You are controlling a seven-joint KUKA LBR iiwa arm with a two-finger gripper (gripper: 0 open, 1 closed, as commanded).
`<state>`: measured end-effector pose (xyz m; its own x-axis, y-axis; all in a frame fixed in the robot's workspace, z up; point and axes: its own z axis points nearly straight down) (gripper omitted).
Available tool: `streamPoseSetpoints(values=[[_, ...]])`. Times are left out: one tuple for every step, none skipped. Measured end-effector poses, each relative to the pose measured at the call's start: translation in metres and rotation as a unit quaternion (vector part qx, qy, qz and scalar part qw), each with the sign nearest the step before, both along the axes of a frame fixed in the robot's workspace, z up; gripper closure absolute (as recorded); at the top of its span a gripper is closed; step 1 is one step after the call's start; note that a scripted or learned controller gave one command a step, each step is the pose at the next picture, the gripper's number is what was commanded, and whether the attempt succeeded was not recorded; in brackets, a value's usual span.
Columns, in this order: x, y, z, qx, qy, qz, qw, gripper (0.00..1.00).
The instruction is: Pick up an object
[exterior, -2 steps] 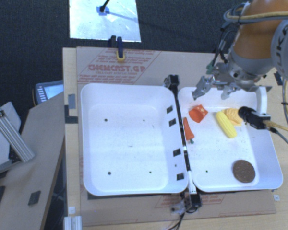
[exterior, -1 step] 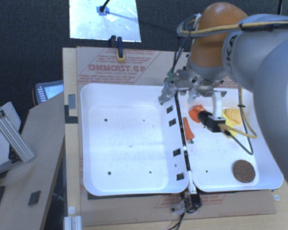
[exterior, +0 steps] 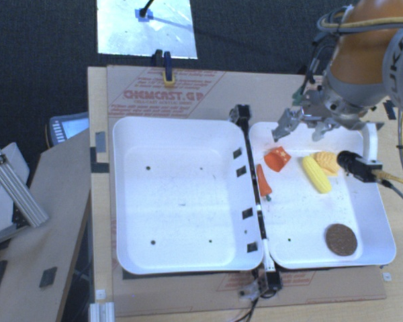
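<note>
The arm point(exterior: 373, 35) is grey with an orange band, yellow and black cables, and a metal claw point(exterior: 299, 127).

Red print on the board
"CHEMCAST GP" runs across the brown board point(exterior: 164, 94) at the desk's far edge.

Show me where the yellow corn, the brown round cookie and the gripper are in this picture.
yellow corn point(exterior: 316, 173), camera view, middle of the cob.
brown round cookie point(exterior: 340, 239), camera view, centre of its top face.
gripper point(exterior: 300, 131), camera view, midway between the two fingertips.
</note>
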<state>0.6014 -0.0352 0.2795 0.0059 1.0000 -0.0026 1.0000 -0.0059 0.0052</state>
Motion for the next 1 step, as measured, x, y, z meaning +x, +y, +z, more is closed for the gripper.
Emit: streamPoseSetpoints(values=[[0.0063, 0.0614, -0.0034, 0.0018, 0.001, 0.007, 1.0, 0.0]])
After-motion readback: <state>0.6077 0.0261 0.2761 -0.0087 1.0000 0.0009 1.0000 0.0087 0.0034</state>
